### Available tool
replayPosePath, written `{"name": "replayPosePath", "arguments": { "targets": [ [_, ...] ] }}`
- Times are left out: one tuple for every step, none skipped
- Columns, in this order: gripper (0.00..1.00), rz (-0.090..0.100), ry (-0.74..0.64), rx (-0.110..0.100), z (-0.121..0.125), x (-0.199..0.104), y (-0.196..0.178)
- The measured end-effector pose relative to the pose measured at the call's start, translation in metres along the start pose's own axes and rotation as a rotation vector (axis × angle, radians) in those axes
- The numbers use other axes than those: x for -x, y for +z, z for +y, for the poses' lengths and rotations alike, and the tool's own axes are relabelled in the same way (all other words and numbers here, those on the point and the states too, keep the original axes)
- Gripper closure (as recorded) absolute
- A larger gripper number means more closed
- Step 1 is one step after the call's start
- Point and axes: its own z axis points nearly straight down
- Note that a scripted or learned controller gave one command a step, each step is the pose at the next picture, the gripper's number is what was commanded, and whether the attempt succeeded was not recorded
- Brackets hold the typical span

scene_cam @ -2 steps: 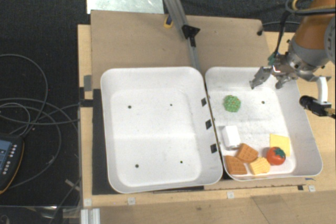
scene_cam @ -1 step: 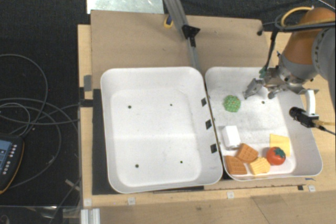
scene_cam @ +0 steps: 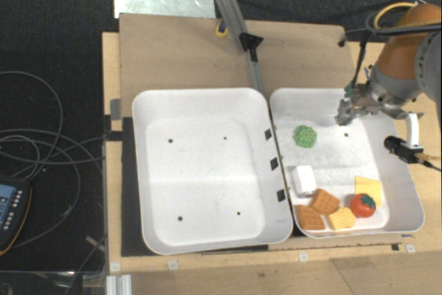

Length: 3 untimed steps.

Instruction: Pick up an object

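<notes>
camera view, fixed overhead, items listed from the near edge of the bench outward, each placed against the right bin (scene_cam: 400, 214).

- right bin, near end: two orange waffle-textured pieces (scene_cam: 318, 209) lie touching each other at the near-left corner; a yellow waffle-textured piece (scene_cam: 342, 218) sits just to their right.
- red tomato-shaped toy with a green top (scene_cam: 363, 204), beside the yellow waffle piece, towards the bin's right wall.
- yellow wedge (scene_cam: 369, 187), just behind the tomato, touching or very nearly touching it.
- small white block (scene_cam: 304, 179), against the bin's left side, just behind the orange pieces.
- green knobbly ball (scene_cam: 305, 136), alone on the bin floor about midway along, well apart from the near cluster.
- left bin (scene_cam: 148, 107), set side by side with the right bin, their rims meeting along the middle, black clips on that seam.
- gripper (scene_cam: 345, 115), over the far part of the right bin, behind and to the right of the green ball and apart from it. whether its jaws are spread or closed cannot be told from where i stand; no object is seen in them.
- arm (scene_cam: 407, 59), grey with an orange band, entering past the bin's far right corner.
- metal pole (scene_cam: 228, 0), slanting over the bench beyond both bins.
- brown bench top (scene_cam: 179, 52), beyond the bins.
</notes>
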Motion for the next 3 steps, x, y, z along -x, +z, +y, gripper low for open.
{"name": "replayPosePath", "arguments": {
  "targets": [
    [1.00,-0.001,0.001,0.001,-0.001,0.004,-0.045],
    [1.00,-0.001,-0.005,0.003,0.008,-0.004,-0.103],
    [1.00,-0.001,-0.005,0.003,0.010,-0.003,-0.158]
  ]
}}
